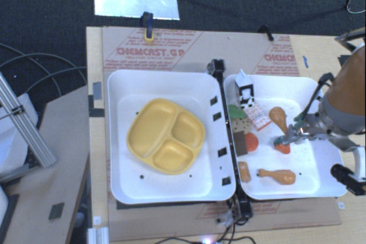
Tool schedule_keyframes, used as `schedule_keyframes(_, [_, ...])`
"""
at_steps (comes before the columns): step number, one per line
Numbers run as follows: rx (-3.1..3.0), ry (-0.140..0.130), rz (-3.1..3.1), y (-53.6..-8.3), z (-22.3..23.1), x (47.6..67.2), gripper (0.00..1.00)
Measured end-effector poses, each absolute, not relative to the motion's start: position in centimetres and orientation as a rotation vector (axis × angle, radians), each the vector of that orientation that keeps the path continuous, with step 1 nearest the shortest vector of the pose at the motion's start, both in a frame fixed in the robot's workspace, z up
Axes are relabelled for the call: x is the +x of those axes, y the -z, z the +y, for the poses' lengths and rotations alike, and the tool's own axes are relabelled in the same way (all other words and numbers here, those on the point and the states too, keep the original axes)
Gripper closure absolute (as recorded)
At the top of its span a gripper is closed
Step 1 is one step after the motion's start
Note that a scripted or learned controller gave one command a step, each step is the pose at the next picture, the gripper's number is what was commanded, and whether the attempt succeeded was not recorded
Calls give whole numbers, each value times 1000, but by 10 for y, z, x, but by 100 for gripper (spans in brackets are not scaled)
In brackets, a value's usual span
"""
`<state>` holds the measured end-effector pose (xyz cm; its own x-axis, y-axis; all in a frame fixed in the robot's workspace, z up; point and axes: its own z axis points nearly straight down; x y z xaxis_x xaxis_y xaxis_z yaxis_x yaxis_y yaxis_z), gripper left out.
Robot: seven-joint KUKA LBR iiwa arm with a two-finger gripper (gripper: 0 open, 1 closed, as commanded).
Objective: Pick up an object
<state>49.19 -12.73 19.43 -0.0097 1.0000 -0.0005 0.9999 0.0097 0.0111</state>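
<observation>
Arm [349, 94] cut off at right edge, wrist blurred. Gripper [290, 137] low in right bin [309, 188], tips at orange-red toy [283, 148]; cannot tell opening or grip. Yellow tray [166, 135] in left bin [123, 123].

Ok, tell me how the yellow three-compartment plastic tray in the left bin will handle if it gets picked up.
The yellow three-compartment plastic tray looks moulded and thin, so probably stiff and light. It is wide and lies flat with a low rim, so probably awkward to pinch. Its glossy surface may slip.
</observation>
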Motion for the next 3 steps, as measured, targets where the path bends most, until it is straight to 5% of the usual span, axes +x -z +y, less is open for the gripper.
schedule_keyframes(1, [2195, -25, 2233, -327, -26, 489, 100])
schedule_keyframes(2, [2213, -2, 2230, -309, 1, 495, 100])
schedule_keyframes(3, [2209, -8, 2227, -311, 35, 569, 100])
